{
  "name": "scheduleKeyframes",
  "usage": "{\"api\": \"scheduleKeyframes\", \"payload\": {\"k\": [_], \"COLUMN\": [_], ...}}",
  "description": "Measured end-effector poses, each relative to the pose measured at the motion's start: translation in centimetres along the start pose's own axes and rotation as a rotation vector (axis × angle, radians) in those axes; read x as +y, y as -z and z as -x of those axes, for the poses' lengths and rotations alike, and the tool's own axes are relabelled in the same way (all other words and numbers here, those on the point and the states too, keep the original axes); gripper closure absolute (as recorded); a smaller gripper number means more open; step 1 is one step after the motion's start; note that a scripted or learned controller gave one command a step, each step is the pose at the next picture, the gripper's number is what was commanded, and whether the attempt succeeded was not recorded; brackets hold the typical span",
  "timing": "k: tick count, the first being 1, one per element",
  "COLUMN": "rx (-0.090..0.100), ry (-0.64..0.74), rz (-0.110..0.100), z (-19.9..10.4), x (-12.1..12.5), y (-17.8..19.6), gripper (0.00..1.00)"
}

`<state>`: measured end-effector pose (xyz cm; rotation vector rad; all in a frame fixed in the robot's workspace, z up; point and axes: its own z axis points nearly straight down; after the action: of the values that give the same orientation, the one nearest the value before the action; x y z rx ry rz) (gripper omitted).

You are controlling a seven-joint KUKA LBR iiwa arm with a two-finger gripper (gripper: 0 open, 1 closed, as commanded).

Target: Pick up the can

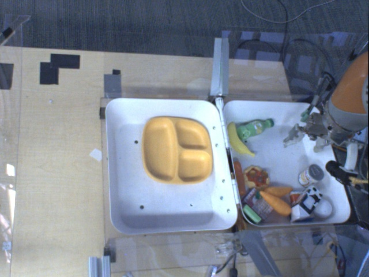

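Near edge, right bin (271, 221): a heap of small items along the front wall: a carrot (275, 203), a patterned packet (256, 176), a green-edged piece (250, 213), a black-and-white carton (309, 201).

The can (312, 174): small, silver-topped, standing upright just behind the carton, near the bin's right wall. It rests on the bin floor, apart from the gripper; not yet lifted.

Left bin (115, 172): holds a yellow divided tray (176, 149), centred.

Mid right bin: a banana (237, 141) against the left wall, a green bottle (254, 127) lying beside it.

Far right: the gripper (307, 133), fingers spread and grasping nothing, poised over bare bin floor beyond the can.

Beyond: tabletop (57, 154) with black markers.

Task status, judged: approach only. Remaining: align over the can, descend, close, raise.
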<state>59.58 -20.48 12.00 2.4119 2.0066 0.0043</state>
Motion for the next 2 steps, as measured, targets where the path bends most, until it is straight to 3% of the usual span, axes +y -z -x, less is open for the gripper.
{"api": "scheduleKeyframes", "payload": {"k": [1, 2], "rx": [0.0, 0.007], "ry": [-0.068, -0.371], "rz": [0.005, 0.009], "z": [-1.0, 0.2], "x": [-3.3, -7.0], "y": [-3.1, -3.1], "gripper": [0.0, 0.0]}}
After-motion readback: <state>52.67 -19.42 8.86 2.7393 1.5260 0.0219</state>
